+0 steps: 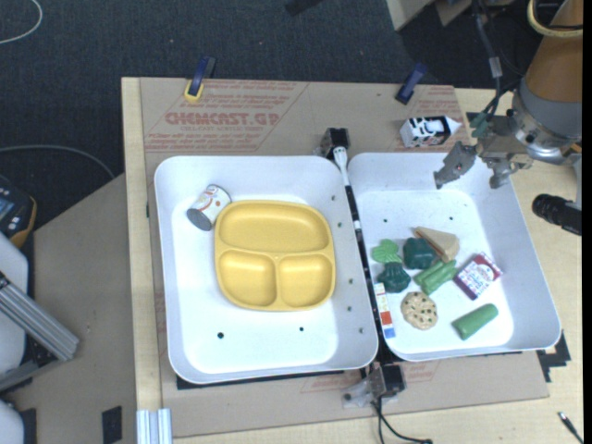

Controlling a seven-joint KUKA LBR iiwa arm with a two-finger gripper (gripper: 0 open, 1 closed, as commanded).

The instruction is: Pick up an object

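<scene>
Clutter fills the lower half of the right bin [518,248]: green pieces, a cookie [420,311], a tan wedge [438,240], a maroon packet [476,276]. I see the pincer [474,168] open and holding nothing, above that bin's far edge, well apart from them. My worry is crowding (several pieces touch): fingers could land on two items, or slip off the rounded green cylinder [475,320].

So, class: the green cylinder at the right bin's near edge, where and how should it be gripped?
Grip the green cylinder across its middle, coming from above. It lies flat and apart from the cookie, so fingers fit either side of its narrow width.
</scene>
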